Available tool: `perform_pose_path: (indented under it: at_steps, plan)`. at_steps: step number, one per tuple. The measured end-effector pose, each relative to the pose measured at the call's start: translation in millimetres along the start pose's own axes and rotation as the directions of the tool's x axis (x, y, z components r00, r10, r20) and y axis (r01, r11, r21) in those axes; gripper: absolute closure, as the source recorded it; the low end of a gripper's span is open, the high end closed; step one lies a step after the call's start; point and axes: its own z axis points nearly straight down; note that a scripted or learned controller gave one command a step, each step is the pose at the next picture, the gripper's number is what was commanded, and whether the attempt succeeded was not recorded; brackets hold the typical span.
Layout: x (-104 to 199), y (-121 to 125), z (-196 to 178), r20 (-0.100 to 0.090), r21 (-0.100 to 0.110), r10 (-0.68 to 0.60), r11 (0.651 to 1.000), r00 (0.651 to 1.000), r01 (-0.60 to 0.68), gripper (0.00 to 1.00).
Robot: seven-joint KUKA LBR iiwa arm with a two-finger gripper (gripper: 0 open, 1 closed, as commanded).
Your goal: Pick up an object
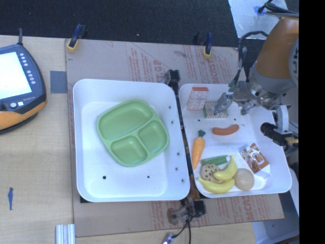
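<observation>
Lying across the middle of the right bin (284,184), the toy sausage (225,130) sits in a bare patch, apart from everything else. Just above it the jaws (222,104) hang over a small flat speckled piece (215,110) beside a white carton with a red label (197,98); whether they are released or clenched I cannot tell from this angle, and nothing is seen gripped between them. Left of the sausage, a carrot (197,151) lies along the bin's inner wall. Lower down the bin is crowded: a green pod (215,160), a cookie (207,172), two bananas (221,179) and a pale round thing (244,179) huddle together, touching or nearly so, with a brown packet (254,157) near the right wall. The grey arm (274,50) with its orange band reaches in over the bin's upper right corner. Next door, the left bin (91,182) holds a green divided plate (133,132). A handheld control pad (18,88) rests on the bench (35,172) at far left.
</observation>
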Motion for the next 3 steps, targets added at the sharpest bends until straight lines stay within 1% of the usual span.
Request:
perform_pose_path:
  at_steps: [1,2,3]
  plan:
    - [-17.1,6.3,83.6,0.000,0.001,0.000,1.000,1.000,0.000,0.00]
    - [-27.8,-27.0,83.0,-0.001,-0.001,-0.001,1.000,1.000,0.001,0.00]
    - [-29.0,-27.1,72.7,0.001,0.002,-0.005,1.000,1.000,0.005,1.00]
